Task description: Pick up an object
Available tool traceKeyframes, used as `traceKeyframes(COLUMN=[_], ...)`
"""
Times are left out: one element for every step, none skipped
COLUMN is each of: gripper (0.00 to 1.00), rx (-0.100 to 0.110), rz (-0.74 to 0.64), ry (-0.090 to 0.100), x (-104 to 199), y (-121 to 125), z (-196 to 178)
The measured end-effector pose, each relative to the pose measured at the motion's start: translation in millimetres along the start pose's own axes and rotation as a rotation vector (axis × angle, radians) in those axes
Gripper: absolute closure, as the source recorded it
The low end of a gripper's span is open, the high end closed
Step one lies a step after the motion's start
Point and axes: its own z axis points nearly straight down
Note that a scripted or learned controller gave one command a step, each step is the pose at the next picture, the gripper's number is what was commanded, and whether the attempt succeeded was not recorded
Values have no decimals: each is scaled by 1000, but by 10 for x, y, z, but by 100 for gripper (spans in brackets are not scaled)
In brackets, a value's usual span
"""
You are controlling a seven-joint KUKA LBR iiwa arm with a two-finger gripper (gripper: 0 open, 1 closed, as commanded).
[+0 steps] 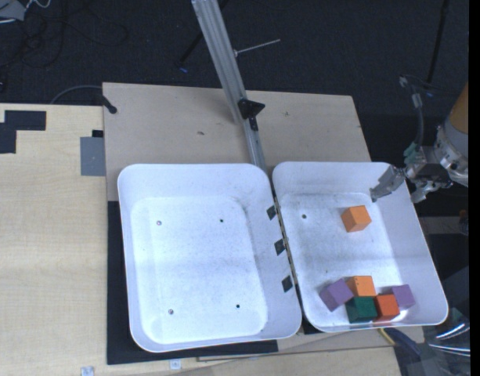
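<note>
The arm enters from the right edge of the camera view, where a sliver of its orange band shows above the grey wrist. The wrist sits at mid height on the right side, angled down and toward the left. The end effector (396, 183) points leftward and slightly down, with one grey finger (384, 185) reaching out as the leftmost tip and a darker part beside it. Nothing is seen between the fingers. A thin cable loops above the wrist.
</note>
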Motion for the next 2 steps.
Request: traceKeyframes(gripper=[0, 0], rx=[3, -3], rz=[3, 0], ry=[1, 1], x=[7, 292], y=[-16, 395], z=[1650, 1649])
